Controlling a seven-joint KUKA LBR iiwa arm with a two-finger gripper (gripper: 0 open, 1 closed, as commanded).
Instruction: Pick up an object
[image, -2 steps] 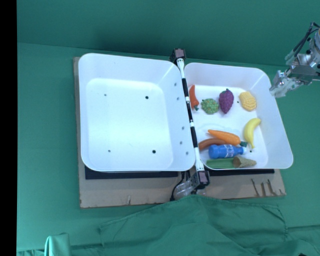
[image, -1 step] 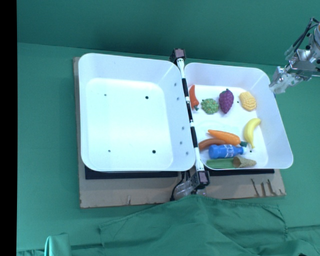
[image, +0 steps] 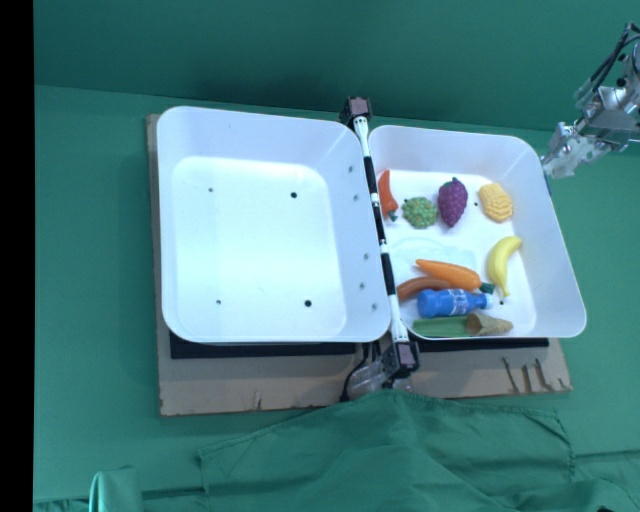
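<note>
From the camera view above the bench, the gripper (image: 565, 158) hangs at the upper right, just outside the far right corner of the right bin (image: 545, 195), with most of the arm cut off by the frame edge. Every candidate lies down and to the left of it, inside that bin: nearest is the yellow corn (image: 495, 202), then the purple grapes (image: 452, 201) and the green broccoli-like piece (image: 419, 212), with the banana (image: 503, 263) a little farther toward the near side, its long axis running roughly from far to near. Along the near wall sit the orange carrot (image: 449, 272), the blue bottle (image: 452, 302) (long axis left to right), a green pod-shaped item (image: 438, 327) and a tan cone-like piece (image: 489, 323), packed touching or almost touching, so I judge them harder to take singly than the corn, which stands apart. Nothing sits between the gripper's tips, but they are too small and blurred to tell whether they are spread or closed. The left bin (image: 200, 150) lies well away from the gripper. A red-orange piece (image: 384, 193) against the divider is partly hidden.
</note>
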